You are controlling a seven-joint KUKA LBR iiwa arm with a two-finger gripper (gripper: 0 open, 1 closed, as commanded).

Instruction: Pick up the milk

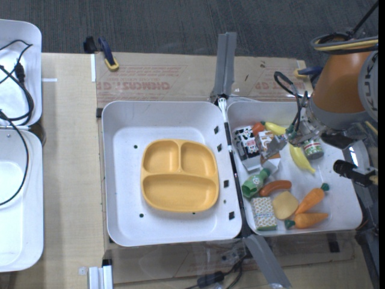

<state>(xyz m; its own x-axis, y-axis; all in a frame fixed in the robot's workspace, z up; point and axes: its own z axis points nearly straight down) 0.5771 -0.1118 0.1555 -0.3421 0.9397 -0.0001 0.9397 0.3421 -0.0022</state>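
Observation:
The milk (245, 142) is a small carton with black and white patches. It lies in the upper left part of the right bin (355, 212), close to the divider. My gripper (277, 144) hangs low over the bin just to the right of the milk, beside a red and white box (264, 139). The grey arm with its orange band (338, 83) reaches in from the right above it. Nothing can be seen held in the gripper.
Around the gripper lie a yellow banana (300, 159), a small green-labelled can (312, 149), a green bottle (255, 183), a sausage (275, 187), two carrots (310, 201) and a cracker (264, 214). The left bin (120, 161) holds a yellow divided plate (179, 175).

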